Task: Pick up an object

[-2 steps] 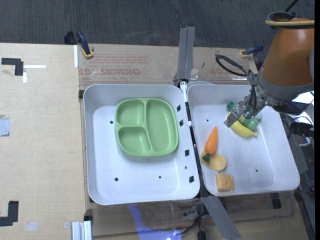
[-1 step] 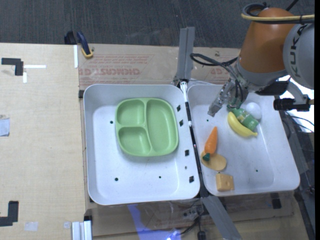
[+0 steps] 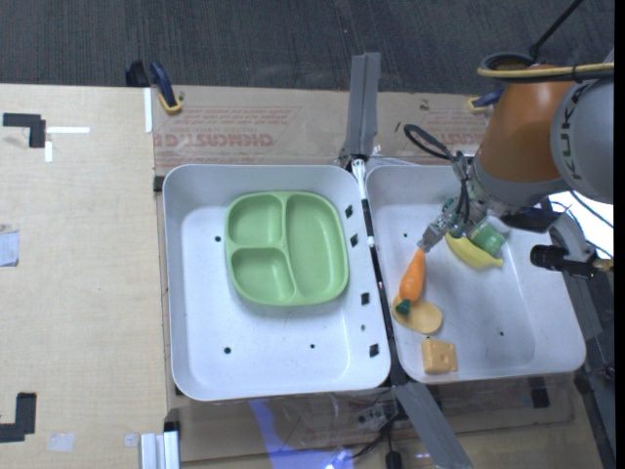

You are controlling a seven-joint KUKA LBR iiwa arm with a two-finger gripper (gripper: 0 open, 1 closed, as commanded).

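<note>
In the right bin (image 3: 518,350) lie an orange carrot (image 3: 413,277), a yellow banana (image 3: 473,252) with a small green item (image 3: 490,234) against it, a yellow round piece (image 3: 424,317) and a tan block (image 3: 439,357). My gripper (image 3: 451,229) hangs low over the bin's back half, just above the carrot's top end and right beside the banana's left end. The arm's body hides part of the banana and the green item.
The left bin (image 3: 195,350) holds a green three-part plate (image 3: 288,247). A grey divider post (image 3: 363,106) stands between the bins at the back. Blue clamps (image 3: 161,84) sit on the bench's far edge. A black cable (image 3: 430,145) loops near the wrist.
</note>
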